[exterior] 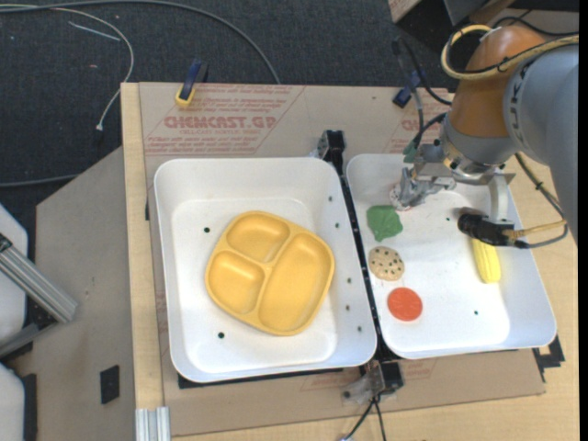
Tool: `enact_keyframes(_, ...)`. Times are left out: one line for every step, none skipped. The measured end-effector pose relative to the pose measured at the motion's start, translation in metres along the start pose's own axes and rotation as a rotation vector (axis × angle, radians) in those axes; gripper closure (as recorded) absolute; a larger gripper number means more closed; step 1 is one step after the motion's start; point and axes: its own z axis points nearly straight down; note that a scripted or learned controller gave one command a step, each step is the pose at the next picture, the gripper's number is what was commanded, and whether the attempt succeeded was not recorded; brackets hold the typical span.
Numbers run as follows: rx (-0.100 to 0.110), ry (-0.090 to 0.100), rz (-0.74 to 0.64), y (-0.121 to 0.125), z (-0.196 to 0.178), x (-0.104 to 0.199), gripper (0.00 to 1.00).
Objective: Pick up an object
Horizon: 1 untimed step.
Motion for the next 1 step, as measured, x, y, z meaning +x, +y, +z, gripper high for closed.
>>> enact_keyframes(-0.005,-0.002,0.0,0.0018,-0.0639,0.0011,1.0)
